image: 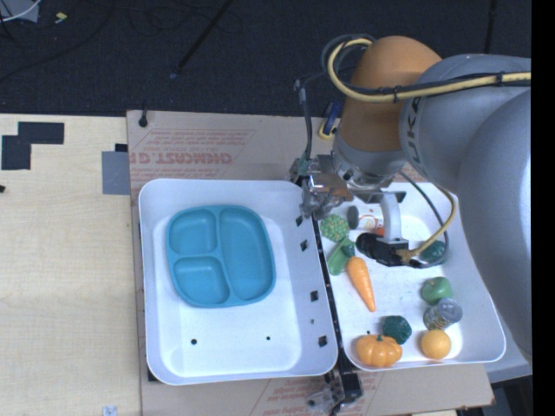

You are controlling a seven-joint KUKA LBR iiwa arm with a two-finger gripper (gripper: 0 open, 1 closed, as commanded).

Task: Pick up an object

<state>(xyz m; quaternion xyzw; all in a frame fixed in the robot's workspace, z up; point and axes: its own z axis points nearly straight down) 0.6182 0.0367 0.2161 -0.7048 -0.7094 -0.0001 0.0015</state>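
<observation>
The jaws hang over the far corner of the right bin (401, 291), hard against the ridge where the two bins meet, with the bin's far rim just behind them. Those two edges leave little room. The open way lies toward the near side and toward the view's right. I cannot tell whether the jaws are apart or together, because the wrist covers them from above.

Just on the near side of the jaws sits a broccoli floret (334, 227), the closest thing to them. I cannot tell whether it touches them. Past it lie a green pod (338, 259) and a carrot (362, 284), just beside each other. Well apart from the jaws, along the bin's near rim, are a small pumpkin (379, 351), a dark green lump (397, 328) and an orange ball (435, 344). A grey lump (446, 313) and a green pepper (436, 289) lie just behind the ball.

Across the ridge, to the view's left of the jaws, the left bin (227, 341) holds a blue divided plate (221, 255). The plate is well apart from the jaws, with bare white floor on its near side.
</observation>
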